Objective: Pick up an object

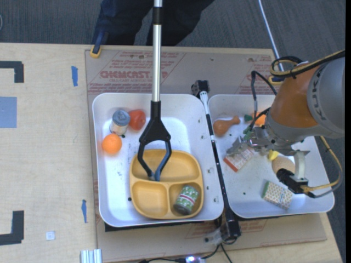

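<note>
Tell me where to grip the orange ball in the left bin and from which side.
Grip the orange ball across its middle, coming straight down from above. It is round and lies apart from the yellow tray, with bare bin floor beside it, so any finger direction should fit.

A yellow tray point(143, 193) holds a green-patterned can point(186, 198). An orange ball point(112, 144) and red ball point(137, 119) lie in the white bin point(104, 179). The arm point(299, 106) is orange-banded grey.

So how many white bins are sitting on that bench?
2: the left bin holds a yellow tray; the right bin is under the arm.
</note>
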